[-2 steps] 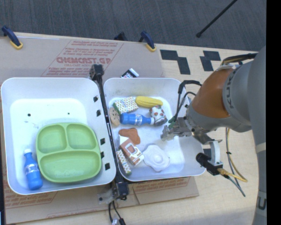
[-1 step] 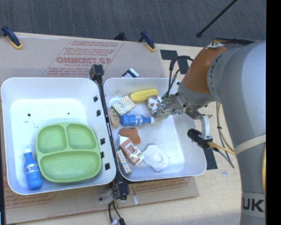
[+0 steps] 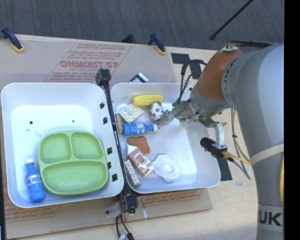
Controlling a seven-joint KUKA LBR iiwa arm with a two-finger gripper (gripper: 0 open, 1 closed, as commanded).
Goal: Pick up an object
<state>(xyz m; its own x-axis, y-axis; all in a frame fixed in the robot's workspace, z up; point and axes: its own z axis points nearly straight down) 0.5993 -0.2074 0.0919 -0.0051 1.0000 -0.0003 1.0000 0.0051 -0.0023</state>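
Beside claw (image 3: 166, 117), small patterned toy (image 3: 156, 110), touching

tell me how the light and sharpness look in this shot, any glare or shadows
Camera view: hard light from the upper left throws a crisp shadow across the upper floor of the left white plastic bin; the right white plastic bin has a bright washed-out floor; the pale green divided plastic tray reads evenly; the small items beside the gripper look soft and low in detail.
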